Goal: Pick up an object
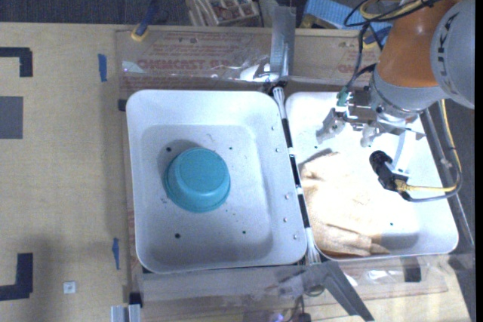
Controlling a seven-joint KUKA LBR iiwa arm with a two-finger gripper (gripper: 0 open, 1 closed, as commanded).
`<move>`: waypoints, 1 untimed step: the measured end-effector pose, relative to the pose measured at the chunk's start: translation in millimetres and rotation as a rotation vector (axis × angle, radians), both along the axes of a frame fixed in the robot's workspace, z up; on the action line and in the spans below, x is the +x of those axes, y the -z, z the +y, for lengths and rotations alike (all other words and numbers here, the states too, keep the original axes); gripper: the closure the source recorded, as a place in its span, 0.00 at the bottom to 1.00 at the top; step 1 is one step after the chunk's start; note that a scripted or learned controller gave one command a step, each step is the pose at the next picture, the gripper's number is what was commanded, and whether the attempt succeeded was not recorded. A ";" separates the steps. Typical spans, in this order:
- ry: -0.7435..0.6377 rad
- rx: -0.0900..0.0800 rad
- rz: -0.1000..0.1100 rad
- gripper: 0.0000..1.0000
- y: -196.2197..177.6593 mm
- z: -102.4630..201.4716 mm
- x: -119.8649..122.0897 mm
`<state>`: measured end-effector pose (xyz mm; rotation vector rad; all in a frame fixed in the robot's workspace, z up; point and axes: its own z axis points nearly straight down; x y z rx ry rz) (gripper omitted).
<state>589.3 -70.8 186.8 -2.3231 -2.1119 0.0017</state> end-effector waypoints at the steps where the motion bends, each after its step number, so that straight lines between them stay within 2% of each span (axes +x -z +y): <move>1: -0.075 -0.003 -0.005 0.00 1.5 -63.8 27.7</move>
